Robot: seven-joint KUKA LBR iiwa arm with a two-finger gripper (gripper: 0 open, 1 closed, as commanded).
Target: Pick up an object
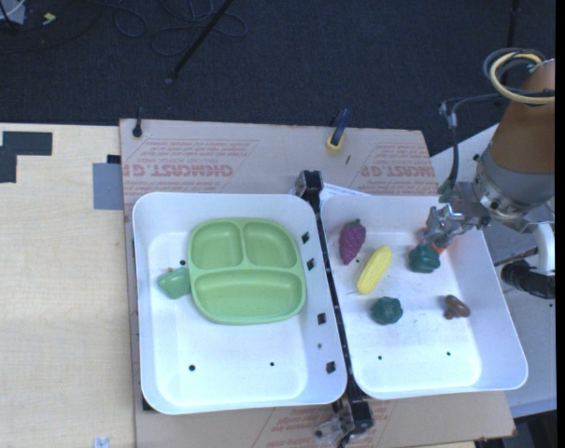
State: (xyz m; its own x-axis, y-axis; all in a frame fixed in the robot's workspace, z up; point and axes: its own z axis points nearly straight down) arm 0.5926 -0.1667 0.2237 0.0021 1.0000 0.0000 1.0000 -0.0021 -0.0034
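Just below the gripper [441, 227], at the frame's right, lies a dark green toy [424, 259], nearly touching. Whether it grips anything, I cannot tell.

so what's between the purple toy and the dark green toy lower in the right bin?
In the camera view, the yellow corn toy lies between the purple toy and the dark green toy, tilted.

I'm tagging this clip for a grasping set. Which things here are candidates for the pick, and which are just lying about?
Part of the job:
- claw, low over the right bin
- teal toy beside it
- yellow corn
- purple toy
- dark green toy
- brown toy

Lying about:
- green divided plate in the left bin
- small green piece at the plate's left edge
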